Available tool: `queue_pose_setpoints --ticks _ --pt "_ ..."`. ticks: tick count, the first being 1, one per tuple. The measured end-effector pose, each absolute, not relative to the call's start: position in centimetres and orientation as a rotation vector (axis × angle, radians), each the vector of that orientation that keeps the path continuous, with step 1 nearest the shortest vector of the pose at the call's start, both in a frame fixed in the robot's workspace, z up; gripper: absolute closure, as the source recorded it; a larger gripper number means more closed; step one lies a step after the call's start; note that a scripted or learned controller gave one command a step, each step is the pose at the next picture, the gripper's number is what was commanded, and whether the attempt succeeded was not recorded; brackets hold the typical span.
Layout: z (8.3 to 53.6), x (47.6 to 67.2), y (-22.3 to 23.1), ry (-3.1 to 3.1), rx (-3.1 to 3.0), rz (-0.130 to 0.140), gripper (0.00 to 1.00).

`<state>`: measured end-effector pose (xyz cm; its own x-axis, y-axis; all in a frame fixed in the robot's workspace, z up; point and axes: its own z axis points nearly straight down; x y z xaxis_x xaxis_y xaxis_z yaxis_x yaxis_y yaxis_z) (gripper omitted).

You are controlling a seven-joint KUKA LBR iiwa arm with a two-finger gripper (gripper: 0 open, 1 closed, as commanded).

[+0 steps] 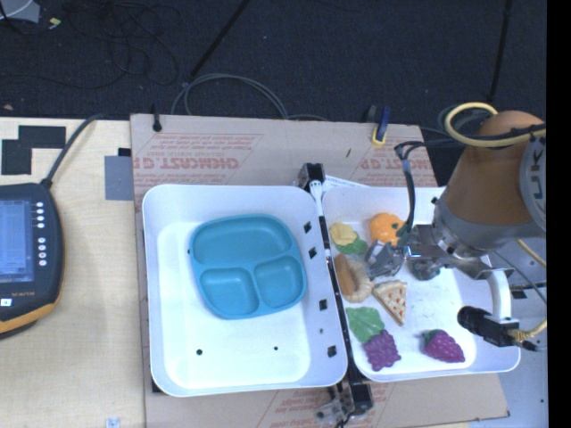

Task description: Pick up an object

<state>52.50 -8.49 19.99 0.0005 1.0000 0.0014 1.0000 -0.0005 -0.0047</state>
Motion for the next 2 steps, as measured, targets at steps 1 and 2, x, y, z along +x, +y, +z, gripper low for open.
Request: queue_pose_setpoints --ticks 1,2 --pt "9.2 58.1 -12.6 -2.218 -2.223 -0.003 0.00" --pt "8.8 64.4 -13.5 -2.226 -2.220 -0.002 0.00"
